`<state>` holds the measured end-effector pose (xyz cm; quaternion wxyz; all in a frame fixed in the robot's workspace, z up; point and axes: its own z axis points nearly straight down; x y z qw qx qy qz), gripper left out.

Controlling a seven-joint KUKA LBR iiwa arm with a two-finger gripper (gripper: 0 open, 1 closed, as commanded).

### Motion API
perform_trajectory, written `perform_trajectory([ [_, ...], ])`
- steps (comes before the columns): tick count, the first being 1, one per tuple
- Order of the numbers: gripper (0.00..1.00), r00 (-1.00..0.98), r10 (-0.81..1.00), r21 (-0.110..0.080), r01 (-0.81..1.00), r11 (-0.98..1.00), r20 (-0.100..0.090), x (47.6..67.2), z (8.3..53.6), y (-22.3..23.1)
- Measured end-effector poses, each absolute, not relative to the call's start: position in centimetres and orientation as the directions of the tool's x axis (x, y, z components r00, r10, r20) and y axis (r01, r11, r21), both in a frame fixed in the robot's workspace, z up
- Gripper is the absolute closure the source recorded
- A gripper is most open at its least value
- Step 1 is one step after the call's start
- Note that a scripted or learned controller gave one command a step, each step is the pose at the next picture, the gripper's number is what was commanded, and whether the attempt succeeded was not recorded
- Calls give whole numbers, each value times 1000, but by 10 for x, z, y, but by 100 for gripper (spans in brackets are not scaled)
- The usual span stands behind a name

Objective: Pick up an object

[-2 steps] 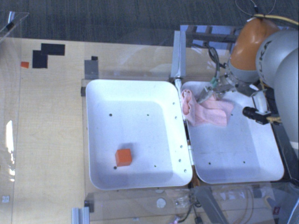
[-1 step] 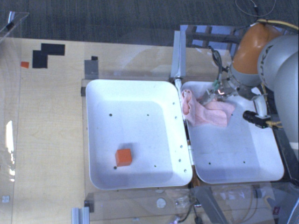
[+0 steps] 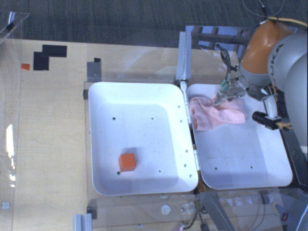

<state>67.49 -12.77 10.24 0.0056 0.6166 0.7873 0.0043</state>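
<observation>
Camera view: gripper (image 3: 227,94) low at the far edge of the pink cloth (image 3: 217,114) in the right bin (image 3: 250,177); grip state cannot be told, and no cloth is seen lifted. Recommended handling: close on a raised fold, then lift straight, clear of the bin wall beside it. Also present: orange block (image 3: 127,162) in the left bin (image 3: 144,93), well apart, unobstructed; table (image 3: 48,143).

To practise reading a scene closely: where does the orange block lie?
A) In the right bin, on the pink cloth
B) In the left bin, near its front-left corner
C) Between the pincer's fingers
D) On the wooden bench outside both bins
B: the orange block sits on the floor of the left bin, while the pink cloth lies in the right bin.
</observation>
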Motion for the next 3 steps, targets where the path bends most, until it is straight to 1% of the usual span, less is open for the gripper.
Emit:
perform_trajectory([
  [1, 100, -398, 918, 9, 918, 398, -4, 671, 186, -59],
  [2, 100, -400, 916, 15, 916, 400, -7, 674, 197, -58],
  [3, 100, -425, 905, 5, 905, 425, -3, 671, 185, -44],
])
